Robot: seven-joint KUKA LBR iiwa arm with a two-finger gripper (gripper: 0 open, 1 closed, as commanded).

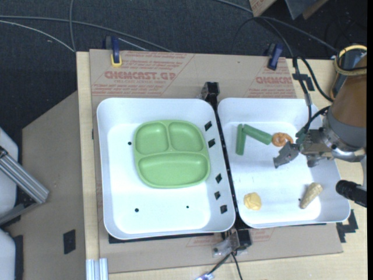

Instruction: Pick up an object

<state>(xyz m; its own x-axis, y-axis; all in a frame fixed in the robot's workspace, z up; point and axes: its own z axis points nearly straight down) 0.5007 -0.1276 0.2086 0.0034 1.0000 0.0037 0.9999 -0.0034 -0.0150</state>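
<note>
We are seeing a yellow lump [252,200] lying nearest us in the right bin [265,112], below and left of the claw [285,155], with a pale corn-like piece [310,195] below and slightly right of it. The claw is hovering over the bin floor with nothing between its fingers — whether they are spread or pressed together, we cannot tell. An orange pretzel-like piece [282,139] is sitting just above the claw, a green L-shaped block [249,137] further left. Well to the left, a green divided plate [171,154] is resting in the left bin [111,174].
</note>
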